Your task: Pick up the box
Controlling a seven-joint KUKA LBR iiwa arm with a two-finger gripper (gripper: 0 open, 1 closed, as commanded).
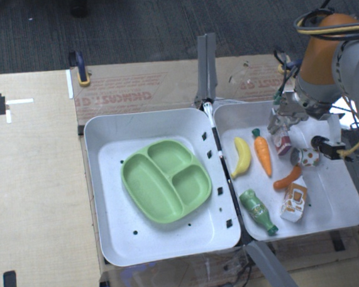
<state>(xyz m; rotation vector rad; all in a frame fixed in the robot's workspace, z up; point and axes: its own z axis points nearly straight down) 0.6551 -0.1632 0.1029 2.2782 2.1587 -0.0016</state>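
A: So, where is the box [294, 202] lying?

B: It lies in the right bin [338, 219], near the front, white with orange print, a little tilted. Just to its left is a green bottle [257, 211], lying slanted. Just behind the box lies an orange curved piece [287, 178], maybe a pepper or a second carrot; it cannot be told.

A: And the arm?

B: The grey arm [333, 62] with its orange band reaches in from the right. The gripper [283, 123] hangs over the far part of the right bin, well apart from the box. Whether it is spread or pressed together cannot be told. Below it there is a small red and white thing [283, 144], partly hidden.

A: What else is in that bin?

B: A banana [242, 156] and a carrot [263, 153] lie side by side, left of the gripper.

A: And the left bin [109, 197]?

B: It holds a green plate [166, 181] with three sections, lying flat.
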